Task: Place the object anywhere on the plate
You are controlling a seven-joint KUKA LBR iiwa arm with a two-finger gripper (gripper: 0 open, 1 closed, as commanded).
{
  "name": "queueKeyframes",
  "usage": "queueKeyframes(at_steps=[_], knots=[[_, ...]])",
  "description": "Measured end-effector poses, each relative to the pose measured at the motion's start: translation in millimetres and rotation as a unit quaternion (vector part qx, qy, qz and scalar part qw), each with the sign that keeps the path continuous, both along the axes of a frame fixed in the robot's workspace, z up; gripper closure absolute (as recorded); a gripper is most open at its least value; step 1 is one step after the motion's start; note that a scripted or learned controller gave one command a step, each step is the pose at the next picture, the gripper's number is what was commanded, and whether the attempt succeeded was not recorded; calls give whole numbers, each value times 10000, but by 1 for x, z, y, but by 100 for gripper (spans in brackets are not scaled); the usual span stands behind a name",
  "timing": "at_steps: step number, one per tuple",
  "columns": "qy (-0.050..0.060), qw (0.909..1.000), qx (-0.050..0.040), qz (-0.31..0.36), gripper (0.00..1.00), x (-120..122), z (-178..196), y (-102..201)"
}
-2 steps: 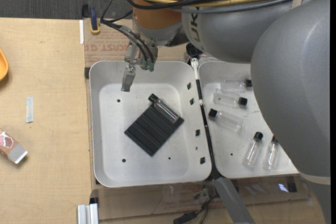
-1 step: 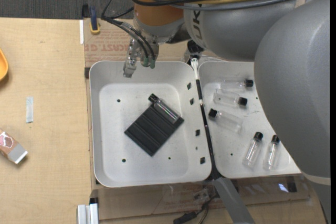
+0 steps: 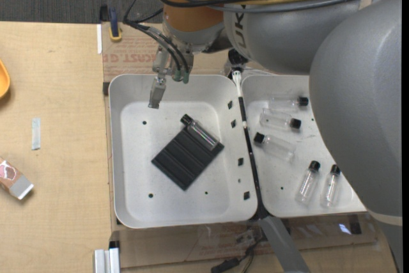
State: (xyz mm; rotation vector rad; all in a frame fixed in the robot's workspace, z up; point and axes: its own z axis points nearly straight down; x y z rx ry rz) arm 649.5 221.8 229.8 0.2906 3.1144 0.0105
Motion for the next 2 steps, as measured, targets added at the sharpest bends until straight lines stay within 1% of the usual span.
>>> queueKeyframes(at_steps=[1,2], knots=[[-18,10000,8,-10,100,1,9,0],[-17,10000,7,-12,0,1,9,-1]])
